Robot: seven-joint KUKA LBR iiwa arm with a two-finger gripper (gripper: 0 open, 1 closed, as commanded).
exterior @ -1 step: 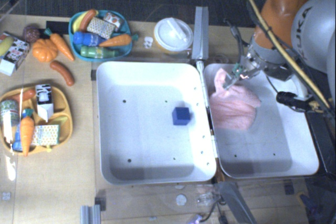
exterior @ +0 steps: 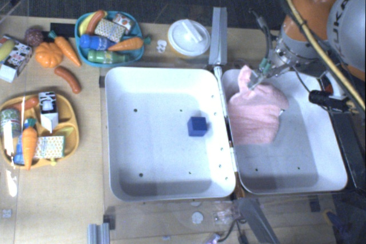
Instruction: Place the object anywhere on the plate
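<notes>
1. Camera view, looking down on the bench: reaching in from the right with the arm [exterior: 320, 3], gripper [exterior: 265, 70] low over the far left corner of the right bin [exterior: 297, 180].
2. Sitting right at the raised peak of the pink cloth [exterior: 257, 114]. Peak pulled up toward the tool, rest of the cloth slumped on the bin floor against the left wall. Looks like a lift from one corner, probably because soft fabric offers no firmer hold.
3. Jaw state: cannot tell, too small and too tangled with cable at this slant.
4. Nothing else in that bin, so most likely the object to move.
5. Over in the left bin [exterior: 148, 180]: lone blue cube [exterior: 198, 126] near the middle, well apart from the action.
6. Likeliest plate: white round dish [exterior: 189, 37] just beyond the bins, near the divider. Not yet reached; placing undone.
7. Risk to watch, as a guess: cloth slipping free or trailing over the bin wall on the way.
</notes>
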